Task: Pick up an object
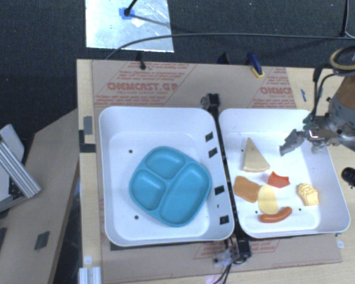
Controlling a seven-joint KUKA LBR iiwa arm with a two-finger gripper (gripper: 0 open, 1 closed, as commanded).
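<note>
**Me:** My hand (pixel 305 139) hovers over the upper right part of the right bin (pixel 236 123), fingers spread and nothing between them. Nearest to it lies the cheese wedge (pixel 254 157), just left and below.

**Partner:** What else is within reach?

**Me:** Further down, a small red piece (pixel 278 179), a brown bread-like slice (pixel 247 189), a pale yellow oval piece (pixel 268 199), a sausage (pixel 276 215) touching it, and a yellow ridged piece (pixel 307 194). Across the divider, a blue compartment plate (pixel 170 185) sits in the left bin (pixel 115 176).

**Partner:** How would the wedge handle?

**Me:** I judge it to be light, stiff toy plastic, probably slick. It lies flat, so I'd close across its two long slanted sides, near the wide base, and expect it might squirt out.
</note>
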